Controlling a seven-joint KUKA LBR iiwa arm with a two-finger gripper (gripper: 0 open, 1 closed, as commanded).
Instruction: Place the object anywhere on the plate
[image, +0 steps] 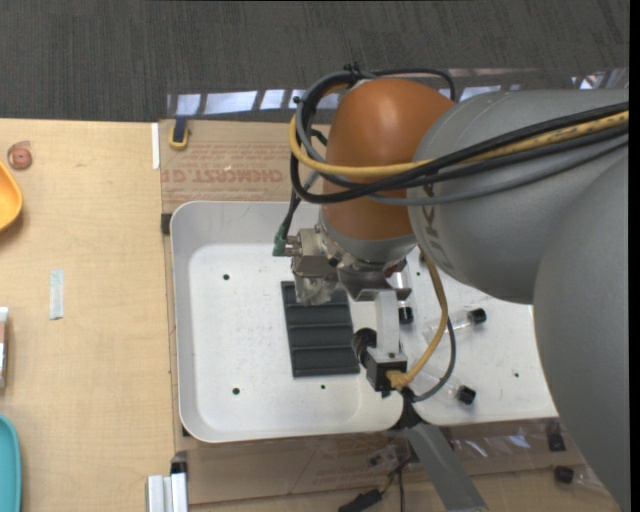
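Grey arm (540, 200) looming largest, gripper (318, 285) down over far end of dark ribbed block (320, 340) lying flat in left bin (200, 300), grip state unreadable from above; likely risk: end-on hold letting block tilt, slip, drop short of plate.

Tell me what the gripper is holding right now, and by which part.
Cannot be told: the gripper sits low over the dark ribbed object's top end in the left bin, hiding any contact.

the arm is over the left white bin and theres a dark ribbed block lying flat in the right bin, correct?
Not quite. The camera view shows the dark ribbed block lying flat in the left bin, not the right bin. The arm is indeed over the left bin.
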